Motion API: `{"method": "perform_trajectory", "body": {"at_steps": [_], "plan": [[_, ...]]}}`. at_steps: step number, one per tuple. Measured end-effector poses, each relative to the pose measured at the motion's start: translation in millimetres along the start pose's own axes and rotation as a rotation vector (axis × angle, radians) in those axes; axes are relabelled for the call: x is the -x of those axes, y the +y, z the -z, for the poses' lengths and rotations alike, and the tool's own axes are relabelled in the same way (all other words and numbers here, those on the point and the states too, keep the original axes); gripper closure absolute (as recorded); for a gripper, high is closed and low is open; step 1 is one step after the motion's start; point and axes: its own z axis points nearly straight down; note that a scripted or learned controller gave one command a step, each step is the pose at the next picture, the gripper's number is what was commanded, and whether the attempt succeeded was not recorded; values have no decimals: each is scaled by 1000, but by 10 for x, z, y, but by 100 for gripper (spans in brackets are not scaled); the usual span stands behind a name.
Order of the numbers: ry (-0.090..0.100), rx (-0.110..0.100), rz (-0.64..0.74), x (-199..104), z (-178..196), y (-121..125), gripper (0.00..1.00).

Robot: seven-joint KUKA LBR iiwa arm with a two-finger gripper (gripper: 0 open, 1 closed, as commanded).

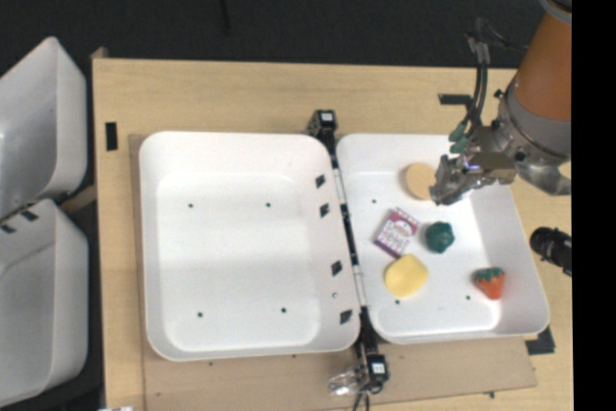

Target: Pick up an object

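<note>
Over the right-hand bin [515,303], your end effector [449,185] hangs low beside a pale tan disc [418,179], which lies near the bin's far edge and looks like the nearest candidate to pick. You cannot tell from this slanted view how the tool is set, and nothing is visibly held in it.

Judge the disc as light and probably soft or foam-like, with a rounded rim that could roll out of a shallow pinch; take it across its middle, low down, close to the bin floor. Your other options sit nearer you and well apart from the tool: a small pink-and-white packet [396,232] that is likely flat and hard to get under, a dark green lump [440,237] just beside it, a yellow rounded piece [406,275] and a red strawberry-shaped toy [490,282] towards the near right corner. All look like light toys, none fragile.

Your arm [544,72] comes in from the right, its orange section steep above the wrist, cabling trailing on the left of the wrist. The left-hand bin [154,207] lies alongside on the wooden surface [241,91].
</note>
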Motion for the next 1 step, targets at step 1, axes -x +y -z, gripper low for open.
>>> {"method": "perform_trajectory", "body": {"at_steps": [1], "plan": [[1, -8, 3, -588, 329, 1, 100]]}}
